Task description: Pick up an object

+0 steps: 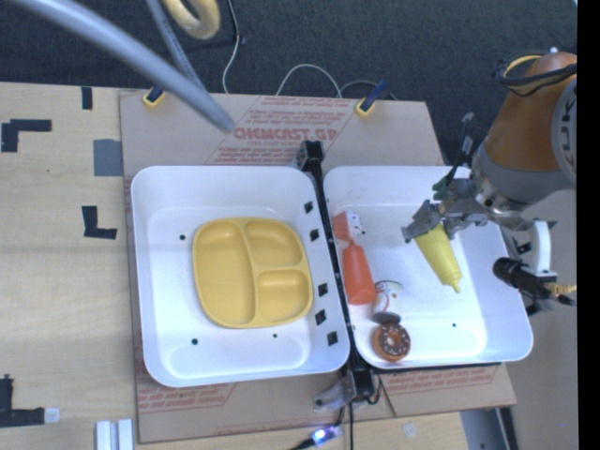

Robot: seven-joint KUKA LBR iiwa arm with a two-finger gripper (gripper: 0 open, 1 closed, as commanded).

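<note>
We've got the gripper [439,221] clamped on the yellow bottle [441,256] at right of frame, probably light, slick plastic, best pinched mid-body.

Claw [439,221] on yellow bottle [441,256] above right bin [511,340]; yellow tray [251,272] left.

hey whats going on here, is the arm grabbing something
The gripper is down in the right bin, right at the upper end of a yellow bottle-shaped object. Whether it actually has hold of it is unclear. An orange object and a chocolate donut lie nearby. The left bin holds a yellow divided plate.
</note>
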